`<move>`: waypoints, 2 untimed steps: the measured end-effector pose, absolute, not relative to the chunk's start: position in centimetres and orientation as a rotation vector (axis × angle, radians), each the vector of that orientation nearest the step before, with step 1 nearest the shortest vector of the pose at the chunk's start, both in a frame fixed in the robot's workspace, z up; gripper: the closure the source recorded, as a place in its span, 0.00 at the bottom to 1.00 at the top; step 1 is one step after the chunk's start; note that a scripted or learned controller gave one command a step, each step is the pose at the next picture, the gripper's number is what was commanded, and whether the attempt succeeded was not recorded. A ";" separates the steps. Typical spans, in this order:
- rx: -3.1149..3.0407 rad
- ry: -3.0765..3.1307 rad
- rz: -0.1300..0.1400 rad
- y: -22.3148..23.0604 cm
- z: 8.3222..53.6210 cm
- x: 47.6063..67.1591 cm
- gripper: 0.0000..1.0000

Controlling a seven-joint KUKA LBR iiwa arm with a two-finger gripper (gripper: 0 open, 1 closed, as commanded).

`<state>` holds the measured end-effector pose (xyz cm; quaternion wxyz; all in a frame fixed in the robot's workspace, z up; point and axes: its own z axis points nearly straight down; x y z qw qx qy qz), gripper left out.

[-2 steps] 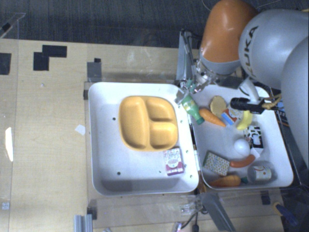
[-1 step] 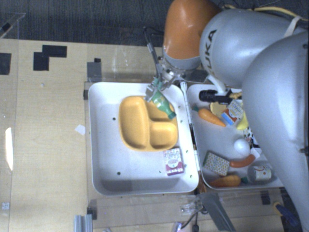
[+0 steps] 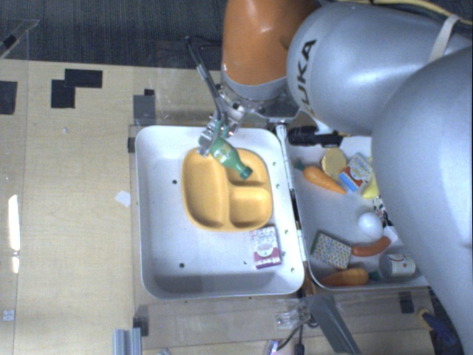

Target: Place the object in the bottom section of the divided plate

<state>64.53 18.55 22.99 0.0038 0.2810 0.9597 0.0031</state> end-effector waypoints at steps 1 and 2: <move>1.105 2.935 0.008 17.3 24.7 62.9 1.00; 1.106 2.935 0.009 17.3 24.7 62.9 0.00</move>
